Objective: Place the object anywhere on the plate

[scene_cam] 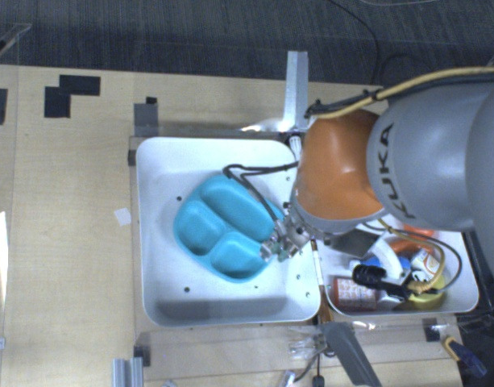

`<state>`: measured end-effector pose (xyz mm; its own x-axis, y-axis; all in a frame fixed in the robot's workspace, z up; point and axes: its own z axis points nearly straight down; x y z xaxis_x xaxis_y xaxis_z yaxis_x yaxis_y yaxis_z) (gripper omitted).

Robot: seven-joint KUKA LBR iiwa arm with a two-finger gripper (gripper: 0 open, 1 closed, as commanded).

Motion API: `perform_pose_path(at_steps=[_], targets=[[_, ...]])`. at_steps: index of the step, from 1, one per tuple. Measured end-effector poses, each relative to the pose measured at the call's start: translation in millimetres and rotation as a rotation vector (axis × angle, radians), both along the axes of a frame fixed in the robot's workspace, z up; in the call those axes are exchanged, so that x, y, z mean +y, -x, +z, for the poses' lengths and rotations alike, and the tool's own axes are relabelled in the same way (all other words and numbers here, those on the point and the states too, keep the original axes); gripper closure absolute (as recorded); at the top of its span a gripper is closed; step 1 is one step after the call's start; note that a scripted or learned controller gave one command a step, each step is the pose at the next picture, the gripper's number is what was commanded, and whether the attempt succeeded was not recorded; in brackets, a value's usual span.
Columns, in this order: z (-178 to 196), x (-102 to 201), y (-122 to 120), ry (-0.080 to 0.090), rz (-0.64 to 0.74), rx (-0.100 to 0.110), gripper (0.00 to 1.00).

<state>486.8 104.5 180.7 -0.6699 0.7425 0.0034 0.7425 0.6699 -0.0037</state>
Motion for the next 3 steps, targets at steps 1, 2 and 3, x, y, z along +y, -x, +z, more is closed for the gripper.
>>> perform_pose_path(at_steps=[1, 2, 3], targets=[[-46, 63, -6, 0.001, -0.015, 0.002, 1.00], [-44, 102, 1, 0.002, -0.320, -0.001, 1.00], [-11, 27, -1, 0.004, -0.565, -0.002, 1.00]])
